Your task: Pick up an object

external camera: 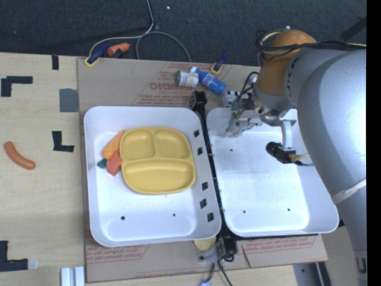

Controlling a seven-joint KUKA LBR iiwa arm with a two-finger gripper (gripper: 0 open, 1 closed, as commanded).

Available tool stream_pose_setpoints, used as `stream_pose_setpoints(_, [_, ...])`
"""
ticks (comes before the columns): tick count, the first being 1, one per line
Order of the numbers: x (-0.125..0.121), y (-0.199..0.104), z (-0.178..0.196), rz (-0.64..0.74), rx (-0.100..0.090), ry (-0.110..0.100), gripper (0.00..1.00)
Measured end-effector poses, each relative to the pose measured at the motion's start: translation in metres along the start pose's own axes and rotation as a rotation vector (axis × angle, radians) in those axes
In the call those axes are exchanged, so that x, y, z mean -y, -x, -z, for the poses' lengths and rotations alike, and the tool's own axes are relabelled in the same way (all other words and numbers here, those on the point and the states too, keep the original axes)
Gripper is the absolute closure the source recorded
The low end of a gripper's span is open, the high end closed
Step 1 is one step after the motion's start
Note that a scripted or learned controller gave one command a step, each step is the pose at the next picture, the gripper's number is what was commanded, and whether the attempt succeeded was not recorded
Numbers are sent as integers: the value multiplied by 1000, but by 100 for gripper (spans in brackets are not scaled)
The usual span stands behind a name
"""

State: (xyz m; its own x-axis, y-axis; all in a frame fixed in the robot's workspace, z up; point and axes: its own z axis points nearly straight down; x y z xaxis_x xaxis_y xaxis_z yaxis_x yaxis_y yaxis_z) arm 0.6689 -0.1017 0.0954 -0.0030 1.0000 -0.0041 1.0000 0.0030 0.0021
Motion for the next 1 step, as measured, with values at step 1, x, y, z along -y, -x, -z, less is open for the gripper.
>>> stream_pose_setpoints(1, [71,-64,95,3,-7,1,100])
